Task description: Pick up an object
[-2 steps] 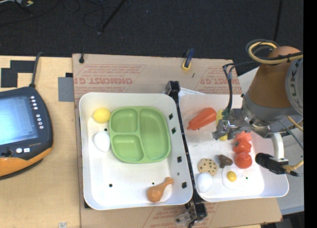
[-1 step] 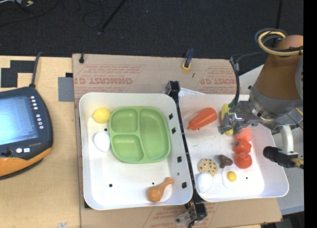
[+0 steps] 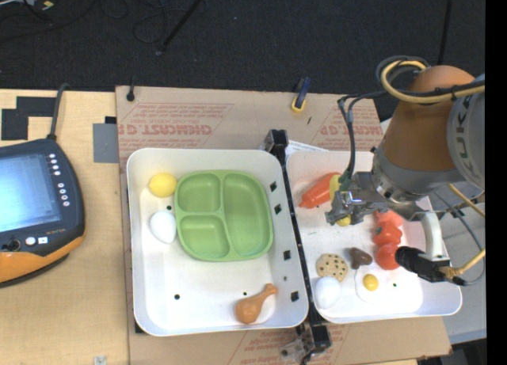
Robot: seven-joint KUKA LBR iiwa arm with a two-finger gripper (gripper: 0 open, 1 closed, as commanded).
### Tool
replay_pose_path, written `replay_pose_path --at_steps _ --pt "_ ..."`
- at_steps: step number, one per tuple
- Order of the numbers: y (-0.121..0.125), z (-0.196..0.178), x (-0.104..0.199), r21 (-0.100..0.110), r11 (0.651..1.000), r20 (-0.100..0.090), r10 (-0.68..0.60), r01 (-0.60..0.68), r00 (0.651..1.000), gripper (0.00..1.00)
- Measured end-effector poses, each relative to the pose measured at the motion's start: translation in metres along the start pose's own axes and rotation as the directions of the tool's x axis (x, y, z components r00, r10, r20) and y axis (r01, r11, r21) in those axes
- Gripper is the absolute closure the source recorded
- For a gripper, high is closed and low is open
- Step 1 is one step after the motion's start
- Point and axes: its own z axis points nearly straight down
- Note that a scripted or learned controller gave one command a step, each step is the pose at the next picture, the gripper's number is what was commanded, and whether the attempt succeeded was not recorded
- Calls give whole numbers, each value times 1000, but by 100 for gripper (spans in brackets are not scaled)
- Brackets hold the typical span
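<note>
Jaws (image 3: 342,214) low in the right bin (image 3: 444,304), just below the carrot (image 3: 318,190), tomatoes (image 3: 387,233) beside; grip state impossible to tell. Cookie (image 3: 332,265) and egg (image 3: 326,290) nearer the front.

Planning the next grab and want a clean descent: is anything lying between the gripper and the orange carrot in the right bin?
Nothing visible does. The gripper sits low in the right white bin, with the orange carrot just to its upper left in the view and only bare bin floor between them. The chocolate-chip cookie lies farther down, out of that path.
</note>
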Motion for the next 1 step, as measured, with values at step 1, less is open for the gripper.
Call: replay_pose_path --at_steps 1 --pt "5 0 45 -1 1000 0 -2 2 1000 100"
